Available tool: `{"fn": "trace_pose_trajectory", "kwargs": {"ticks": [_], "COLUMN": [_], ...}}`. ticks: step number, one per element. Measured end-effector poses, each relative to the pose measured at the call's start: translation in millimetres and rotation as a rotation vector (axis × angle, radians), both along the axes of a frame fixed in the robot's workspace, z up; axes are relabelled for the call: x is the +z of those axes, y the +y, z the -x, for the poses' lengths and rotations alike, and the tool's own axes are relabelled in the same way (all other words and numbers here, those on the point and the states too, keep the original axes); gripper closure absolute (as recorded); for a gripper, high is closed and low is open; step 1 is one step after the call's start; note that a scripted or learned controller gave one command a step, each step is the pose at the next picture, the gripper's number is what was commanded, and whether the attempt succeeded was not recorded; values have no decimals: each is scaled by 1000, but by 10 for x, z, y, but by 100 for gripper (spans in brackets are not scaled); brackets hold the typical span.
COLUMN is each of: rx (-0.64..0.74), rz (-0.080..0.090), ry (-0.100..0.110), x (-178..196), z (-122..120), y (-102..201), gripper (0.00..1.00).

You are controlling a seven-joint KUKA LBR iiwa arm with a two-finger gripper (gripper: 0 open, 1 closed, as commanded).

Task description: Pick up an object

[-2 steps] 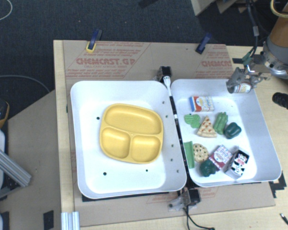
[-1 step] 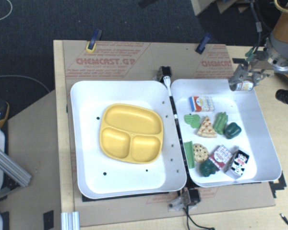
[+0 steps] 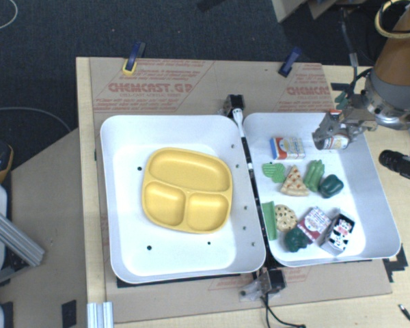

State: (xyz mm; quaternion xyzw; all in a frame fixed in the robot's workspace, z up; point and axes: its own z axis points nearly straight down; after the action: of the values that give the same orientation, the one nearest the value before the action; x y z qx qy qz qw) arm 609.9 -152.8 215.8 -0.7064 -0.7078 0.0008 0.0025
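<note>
- The gripper (image 3: 332,137) is seen low over the upper right part of the right bin (image 3: 378,203), at the end of the grey arm (image 3: 389,80) with its orange band; whether the jaws are apart or together cannot be told at this slant.
- Something pale is seen at the jaws, but whether it is a held object or part of the tool cannot be told, so no grasp is counted as made.
- Just left of the jaws a small red, white and blue carton (image 3: 287,147) is found lying on the bin floor, the nearest candidate.
- Below it lie a green leafy toy (image 3: 275,172), a pizza slice toy (image 3: 294,182), a green pepper toy (image 3: 324,178), a cookie toy (image 3: 284,216), a red-and-white packet (image 3: 316,223), a black-and-white milk carton (image 3: 340,234) and a dark green toy (image 3: 295,240), all resting in the bin.
- A yellow divided tray (image 3: 187,188) is seen in the left bin (image 3: 116,183), well apart from the jaws.
- The task is judged barely begun: the approach is made, while grasp and lift are left.
- Both bins are carried by the worktop (image 3: 96,87).
</note>
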Motion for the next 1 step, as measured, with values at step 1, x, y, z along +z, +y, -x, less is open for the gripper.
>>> {"fn": "trace_pose_trajectory", "kwargs": {"ticks": [1], "rx": [1], "rz": [0], "ry": [-1], "x": [131], "z": [379], "y": [341], "gripper": [100]}}
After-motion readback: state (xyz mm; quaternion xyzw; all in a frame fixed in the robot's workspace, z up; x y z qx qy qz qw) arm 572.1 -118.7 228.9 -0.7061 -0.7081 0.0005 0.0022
